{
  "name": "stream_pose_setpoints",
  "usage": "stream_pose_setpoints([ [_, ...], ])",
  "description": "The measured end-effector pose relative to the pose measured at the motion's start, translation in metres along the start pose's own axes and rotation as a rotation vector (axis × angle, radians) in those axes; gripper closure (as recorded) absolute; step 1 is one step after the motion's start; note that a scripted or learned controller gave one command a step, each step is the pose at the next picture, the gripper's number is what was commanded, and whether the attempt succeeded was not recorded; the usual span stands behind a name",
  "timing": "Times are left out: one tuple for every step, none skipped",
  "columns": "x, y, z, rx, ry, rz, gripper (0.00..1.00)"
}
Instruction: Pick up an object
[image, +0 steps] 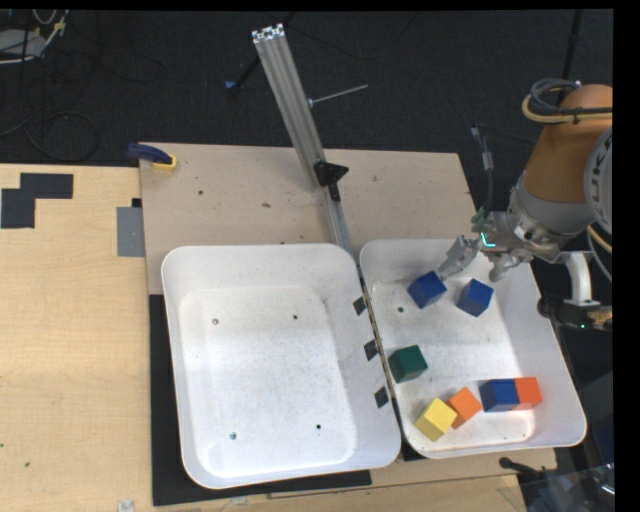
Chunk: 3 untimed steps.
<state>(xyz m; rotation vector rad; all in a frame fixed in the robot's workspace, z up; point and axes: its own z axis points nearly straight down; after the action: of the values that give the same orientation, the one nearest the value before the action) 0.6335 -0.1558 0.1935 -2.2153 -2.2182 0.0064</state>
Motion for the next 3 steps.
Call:
stream_pose_setpoints([
  [0.0,0.001,-0.003,-0.004,-0.001,-0.002,0.0],
  [-0.007,0.006,0.047,-0.001,-0.001,0.001,0.0],
  [-0.008,0.01,0.06,-0.017,-0.005,0.001,0.0],
])
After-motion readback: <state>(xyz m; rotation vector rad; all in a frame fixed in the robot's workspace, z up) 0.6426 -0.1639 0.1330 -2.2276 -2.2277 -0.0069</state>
